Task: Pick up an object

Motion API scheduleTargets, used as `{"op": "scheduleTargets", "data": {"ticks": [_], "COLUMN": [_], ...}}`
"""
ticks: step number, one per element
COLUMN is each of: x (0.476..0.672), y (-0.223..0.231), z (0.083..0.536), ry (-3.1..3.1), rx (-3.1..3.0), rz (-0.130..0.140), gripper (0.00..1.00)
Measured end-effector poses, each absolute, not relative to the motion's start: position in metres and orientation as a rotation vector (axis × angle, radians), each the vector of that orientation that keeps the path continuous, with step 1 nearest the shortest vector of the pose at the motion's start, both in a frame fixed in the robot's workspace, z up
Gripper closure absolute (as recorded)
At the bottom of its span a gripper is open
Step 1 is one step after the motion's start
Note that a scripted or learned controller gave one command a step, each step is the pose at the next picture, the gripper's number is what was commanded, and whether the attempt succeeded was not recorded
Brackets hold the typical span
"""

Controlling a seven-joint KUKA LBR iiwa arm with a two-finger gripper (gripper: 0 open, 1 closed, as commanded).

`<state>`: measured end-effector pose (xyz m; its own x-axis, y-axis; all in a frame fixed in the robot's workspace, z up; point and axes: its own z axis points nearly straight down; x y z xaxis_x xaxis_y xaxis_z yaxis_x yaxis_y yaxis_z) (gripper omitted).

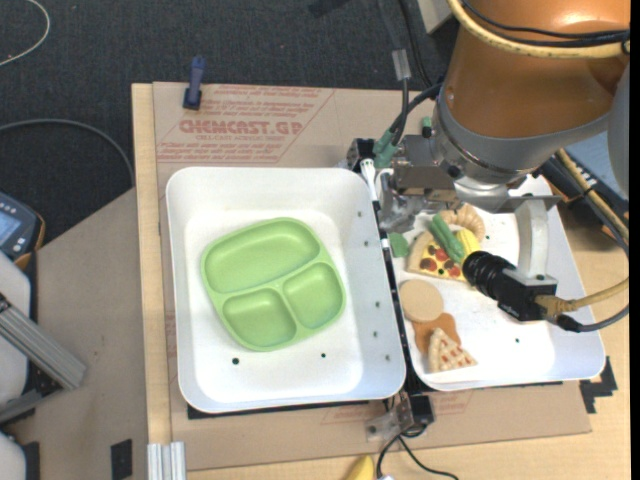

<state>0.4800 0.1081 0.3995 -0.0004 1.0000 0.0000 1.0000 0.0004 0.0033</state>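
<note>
The small, stiff plastic toy pizza slice in the right white bin looks light; pinch its edges. Finger state: cannot tell.

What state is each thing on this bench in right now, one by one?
green divided plate: lying flat in the left bin, compartments bare.
pizza slice toy: lying flat in the right bin, under the arm.
round tan piece: lying flat near the divider.
waffle-like wedge: lying flat at the near edge.
gripper: low over the right bin's far corner.
</note>
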Motion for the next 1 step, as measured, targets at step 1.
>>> {"op": "scheduleTargets", "data": {"ticks": [1], "x": [0.4786], "y": [0.1665], "z": [0.3404], "ry": [2.227], "rx": [2.220], "rz": [-0.005], "gripper": [1.00]}}
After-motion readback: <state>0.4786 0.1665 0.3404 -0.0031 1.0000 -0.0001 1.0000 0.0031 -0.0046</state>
